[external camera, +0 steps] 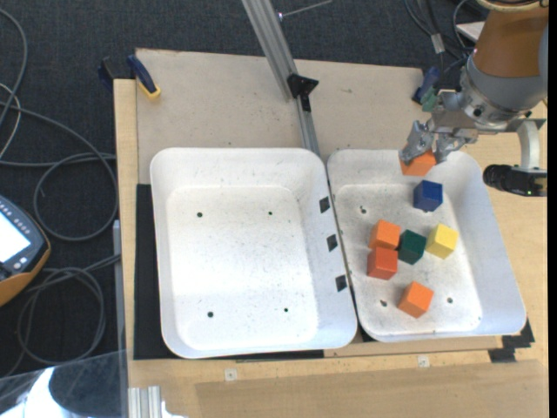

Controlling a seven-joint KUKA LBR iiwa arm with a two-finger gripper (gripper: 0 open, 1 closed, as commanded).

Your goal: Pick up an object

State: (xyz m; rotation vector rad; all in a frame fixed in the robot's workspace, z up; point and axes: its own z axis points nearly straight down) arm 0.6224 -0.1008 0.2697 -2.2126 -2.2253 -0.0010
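Orange wooden cube (419, 163) sits pinched between the jaws of the grey two-finger gripper (430, 148), over the far edge of the right shallow white plastic bin (496, 251). It looks light, stiff and smooth; its flat opposite faces suit gripping best.

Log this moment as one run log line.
gripper: shut on orange block, raised over right bin | five blocks left in bin
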